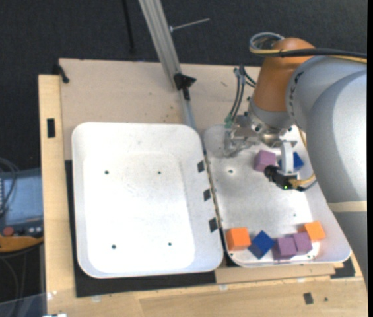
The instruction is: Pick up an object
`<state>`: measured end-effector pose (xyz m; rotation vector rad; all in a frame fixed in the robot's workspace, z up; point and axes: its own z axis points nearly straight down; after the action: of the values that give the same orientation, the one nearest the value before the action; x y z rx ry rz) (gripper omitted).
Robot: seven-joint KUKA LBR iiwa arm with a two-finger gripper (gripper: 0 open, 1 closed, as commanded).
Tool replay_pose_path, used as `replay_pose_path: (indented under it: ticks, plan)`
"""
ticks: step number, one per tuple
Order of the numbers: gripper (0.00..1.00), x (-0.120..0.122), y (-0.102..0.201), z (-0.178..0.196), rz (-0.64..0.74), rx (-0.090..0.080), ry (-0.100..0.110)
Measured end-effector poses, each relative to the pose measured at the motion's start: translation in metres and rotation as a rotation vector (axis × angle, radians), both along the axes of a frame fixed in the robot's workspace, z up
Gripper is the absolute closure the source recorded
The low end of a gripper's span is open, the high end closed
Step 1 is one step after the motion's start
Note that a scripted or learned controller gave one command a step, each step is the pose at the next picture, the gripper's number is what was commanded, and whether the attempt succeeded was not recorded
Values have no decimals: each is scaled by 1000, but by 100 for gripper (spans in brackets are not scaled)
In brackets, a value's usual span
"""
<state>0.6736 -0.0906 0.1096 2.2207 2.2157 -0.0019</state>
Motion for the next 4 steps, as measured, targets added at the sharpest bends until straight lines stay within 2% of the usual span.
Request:
replay_pose_path:
  ticks: [1, 2, 3, 4]
  plan:
    - [100, 1, 2, 45, 1, 4, -4]
    - [100, -3, -1, 108, -1, 3, -6]
    - [100, -3, -1, 111, 1, 4, 0]
    - [100, -1, 51, 105, 8, 5, 2]
